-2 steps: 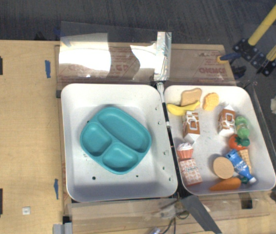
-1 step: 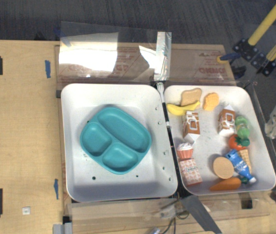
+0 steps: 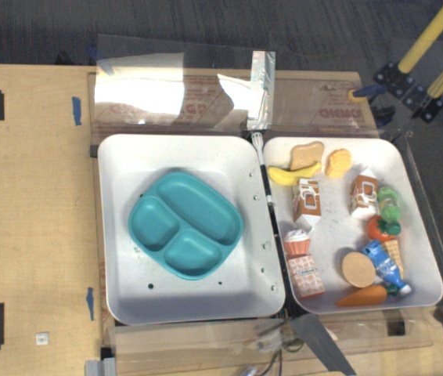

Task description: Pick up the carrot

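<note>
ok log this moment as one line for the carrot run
carrot: front edge of right bin, beside round biscuit | not yet picked | teal divided plate: left bin

A tray [image 3: 185, 222] lies in the left bin [image 3: 120, 163]. In the right bin [image 3: 421, 233], the carrot [image 3: 362, 295] lies at the near edge, the banana [image 3: 292, 175] far left.

A single fixed camera looks down at a slant from above the tabletop [image 3: 26, 210] (far enough back to take in both white bins [image 3: 120, 288] side by side).
</note>
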Tool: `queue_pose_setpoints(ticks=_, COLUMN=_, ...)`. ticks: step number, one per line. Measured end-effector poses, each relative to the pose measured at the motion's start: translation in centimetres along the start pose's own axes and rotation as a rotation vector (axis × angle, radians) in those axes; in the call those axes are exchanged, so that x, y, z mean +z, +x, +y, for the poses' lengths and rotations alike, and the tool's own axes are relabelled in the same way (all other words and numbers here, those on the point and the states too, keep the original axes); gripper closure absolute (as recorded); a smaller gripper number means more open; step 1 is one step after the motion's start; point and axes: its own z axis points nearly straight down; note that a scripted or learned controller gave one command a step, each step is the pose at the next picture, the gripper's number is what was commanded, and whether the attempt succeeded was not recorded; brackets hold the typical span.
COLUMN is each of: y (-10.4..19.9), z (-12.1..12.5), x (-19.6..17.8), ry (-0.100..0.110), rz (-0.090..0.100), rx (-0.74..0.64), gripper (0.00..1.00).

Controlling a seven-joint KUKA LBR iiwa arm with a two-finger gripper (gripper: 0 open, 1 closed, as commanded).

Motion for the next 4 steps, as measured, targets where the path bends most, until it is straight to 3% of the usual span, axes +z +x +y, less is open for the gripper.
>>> queue_pose_setpoints(ticks=1, y=-4.1, z=-1.7, x=3.3, ry=-0.005, rz=0.003, rx=-0.244, gripper=1.00)
queue_pose_setpoints(ticks=2, y=1.2, z=0.2, x=4.9, ry=-0.007, rz=0.006, rx=-0.208, gripper=1.00)
queue_pose_setpoints(ticks=3, y=-1.9, z=-0.8, x=-2.3, ry=-0.002, rz=0.000, rx=-0.406, gripper=1.00)
queue_pose_setpoints(ticks=4, y=2.0, z=0.5, x=3.6, ry=-0.011, rz=0.006, rx=-0.546, gripper=1.00)
